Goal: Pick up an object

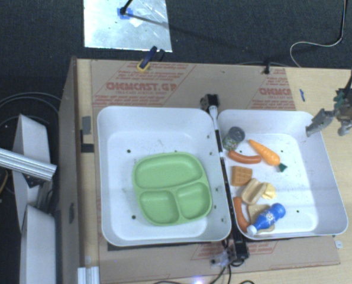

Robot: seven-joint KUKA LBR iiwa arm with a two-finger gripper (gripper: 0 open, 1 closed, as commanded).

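Brown cardboard-covered bench (181, 78) carries two white bins side by side. Nearest us in right bin (323, 176): blue-capped bottle (267, 216), sausage (241, 213), pale bread-like pieces (255, 191). Beyond them we see waffle square (242, 175), second sausage (245, 157), carrot (265, 151), grey round item (233, 136), possibly a can. Left bin (113, 135) holds green divided plate (171, 188). Gripper (332, 120) hovers over right bin's far right rim, apart from all objects; we cannot tell its opening.
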